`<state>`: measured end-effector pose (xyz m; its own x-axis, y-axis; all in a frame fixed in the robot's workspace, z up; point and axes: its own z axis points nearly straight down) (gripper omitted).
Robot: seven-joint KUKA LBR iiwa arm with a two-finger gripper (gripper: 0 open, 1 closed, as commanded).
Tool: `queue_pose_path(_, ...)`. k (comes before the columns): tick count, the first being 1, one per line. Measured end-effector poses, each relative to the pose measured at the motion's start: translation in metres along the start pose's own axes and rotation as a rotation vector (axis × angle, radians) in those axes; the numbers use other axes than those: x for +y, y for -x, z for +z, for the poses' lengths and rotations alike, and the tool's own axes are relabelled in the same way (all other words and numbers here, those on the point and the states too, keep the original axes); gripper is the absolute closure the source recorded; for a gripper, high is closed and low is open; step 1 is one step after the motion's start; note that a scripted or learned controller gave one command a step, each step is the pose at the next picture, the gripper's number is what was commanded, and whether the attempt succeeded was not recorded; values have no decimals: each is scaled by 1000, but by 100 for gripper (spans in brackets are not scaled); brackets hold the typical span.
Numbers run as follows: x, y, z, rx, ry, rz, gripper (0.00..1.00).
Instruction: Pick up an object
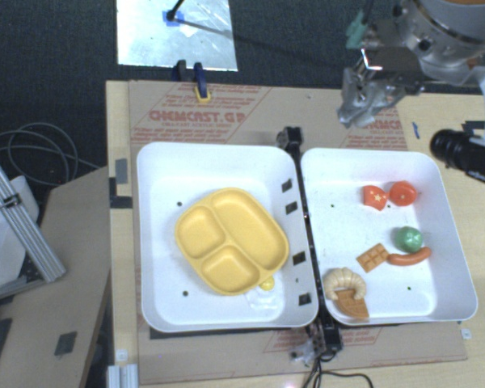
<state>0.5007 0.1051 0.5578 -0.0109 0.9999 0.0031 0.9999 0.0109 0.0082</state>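
My gripper (362, 111) hangs high above the far edge of the right bin (449, 217), over the cardboard, with nothing between its fingers. In that bin lie a red tomato (402, 192) and a red strawberry piece (374, 196) near the back. Further forward are a green ball (409, 238), an orange sausage (409, 257) and a brown waffle square (372, 258). A pale croissant (344, 280) and an orange wedge (352, 305) sit at the front left corner.
The left bin (158, 217) holds a yellow divided plate (230, 239) with a small yellow bit (266, 283) by its front edge. A black hinge strip (301, 225) runs between the bins. A foil sheet (176, 21) lies beyond the bench.
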Motion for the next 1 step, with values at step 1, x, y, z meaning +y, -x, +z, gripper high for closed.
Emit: queue_pose_path(1, 0, 0, -11, 1, 3, -4, 100)
